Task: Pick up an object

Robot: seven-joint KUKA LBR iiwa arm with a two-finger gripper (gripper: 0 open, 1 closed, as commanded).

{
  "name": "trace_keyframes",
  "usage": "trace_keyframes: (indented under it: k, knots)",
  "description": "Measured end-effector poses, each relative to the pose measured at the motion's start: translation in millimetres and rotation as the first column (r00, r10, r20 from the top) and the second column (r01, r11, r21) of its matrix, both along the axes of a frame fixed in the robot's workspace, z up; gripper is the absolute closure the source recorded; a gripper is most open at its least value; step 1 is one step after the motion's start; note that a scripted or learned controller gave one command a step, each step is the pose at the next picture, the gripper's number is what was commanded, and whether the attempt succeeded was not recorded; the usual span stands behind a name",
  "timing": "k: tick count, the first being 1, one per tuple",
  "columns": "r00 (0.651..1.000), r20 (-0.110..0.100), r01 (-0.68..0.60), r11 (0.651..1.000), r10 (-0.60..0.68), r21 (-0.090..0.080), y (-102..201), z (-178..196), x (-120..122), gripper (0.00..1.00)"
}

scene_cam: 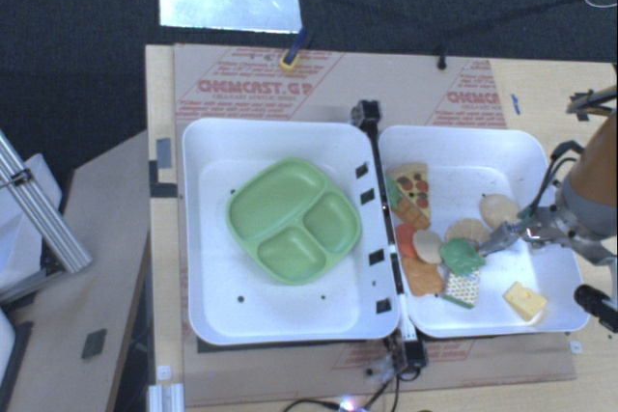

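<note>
Though crowded by cookies (470,230), claw (480,250) low.

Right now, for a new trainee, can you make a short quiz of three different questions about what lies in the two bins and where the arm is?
1. True or false: the green divided tray lies in the right bin.
2. Which item lies nearest the front right corner of the right bin? A) pizza slice B) yellow cheese block C) green leaf piece
3. Fill in: the gripper reaches in from the view's ____ side.

Key: 1 false, it lies in the left bin. 2 B. 3 right.
</note>
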State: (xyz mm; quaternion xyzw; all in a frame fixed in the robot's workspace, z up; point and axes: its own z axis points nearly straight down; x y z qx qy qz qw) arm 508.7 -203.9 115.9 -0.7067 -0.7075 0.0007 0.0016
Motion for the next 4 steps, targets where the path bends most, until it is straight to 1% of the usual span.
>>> trace_keyframes:
  k: [1, 2, 3, 4]
  knots:
    - [1.000, 0.003, 0.000, 1.000, 0.000, -0.001, 0, -33, 0, 0.00]
    - [1.000, 0.007, 0.000, 1.000, 0.000, -0.002, 0, -21, 2, 1.00]
    - [1.000, 0.010, -0.002, 1.000, 0.002, -0.004, -3, 40, -3, 1.00]
    - [1.000, 0.012, -0.003, 1.000, 0.003, -0.005, -2, 103, 5, 1.00]
